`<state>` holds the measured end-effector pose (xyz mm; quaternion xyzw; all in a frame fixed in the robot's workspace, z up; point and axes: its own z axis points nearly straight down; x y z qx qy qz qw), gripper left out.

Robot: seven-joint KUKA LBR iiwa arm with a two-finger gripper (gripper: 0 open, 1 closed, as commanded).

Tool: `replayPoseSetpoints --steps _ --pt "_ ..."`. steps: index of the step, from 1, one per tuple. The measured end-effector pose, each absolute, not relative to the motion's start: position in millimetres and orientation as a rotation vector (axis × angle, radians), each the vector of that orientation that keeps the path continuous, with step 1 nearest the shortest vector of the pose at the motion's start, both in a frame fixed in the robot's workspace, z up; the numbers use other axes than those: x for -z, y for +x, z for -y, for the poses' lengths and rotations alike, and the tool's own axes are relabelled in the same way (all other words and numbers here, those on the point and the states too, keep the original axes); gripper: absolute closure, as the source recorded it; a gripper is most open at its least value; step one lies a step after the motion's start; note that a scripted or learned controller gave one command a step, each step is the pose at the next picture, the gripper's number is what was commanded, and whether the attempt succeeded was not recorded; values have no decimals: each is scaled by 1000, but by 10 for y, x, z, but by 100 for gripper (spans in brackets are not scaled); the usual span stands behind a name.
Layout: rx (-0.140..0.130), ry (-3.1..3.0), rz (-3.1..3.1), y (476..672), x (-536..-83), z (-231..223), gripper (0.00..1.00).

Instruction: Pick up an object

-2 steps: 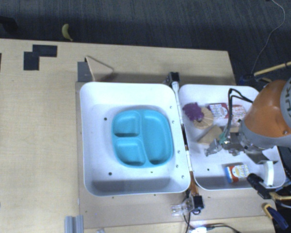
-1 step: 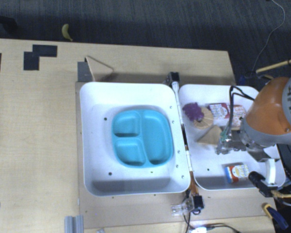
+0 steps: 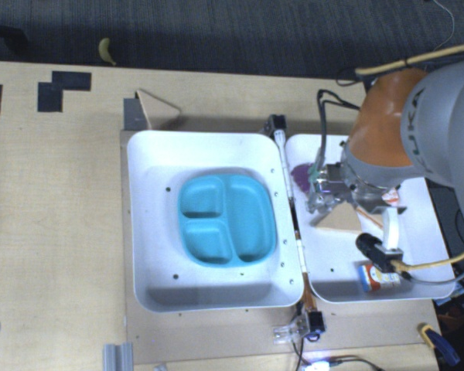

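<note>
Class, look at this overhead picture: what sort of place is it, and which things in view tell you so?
Most likely a robotics lab test bench. A grey and orange robot arm reaches over two white bins, loose cables trail around them, and a blue divided tray sits as a practice object.

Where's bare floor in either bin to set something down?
Left bin: a bare strip borders the blue tray on all sides, widest in front. Right bin: crowded under the hand, with a purple item and a can.

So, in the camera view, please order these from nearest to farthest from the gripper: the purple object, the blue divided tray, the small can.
From the gripper:
1. Purple object, right bin, just up-left.
2. Small can, right bin's near edge.
3. Blue divided tray, left bin.
</note>
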<state>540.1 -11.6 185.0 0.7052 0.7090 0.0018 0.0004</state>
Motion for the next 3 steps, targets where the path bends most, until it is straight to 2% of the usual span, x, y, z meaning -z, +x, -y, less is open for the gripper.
replayPoseSetpoints --steps 1,2,3 --pt "-3 2215 -2227 5398 -1847 126 0" --pt "0 2218 -2224 5218 -1306 863 0" --pt "-7 2216 -2221 5221 -872 884 0"
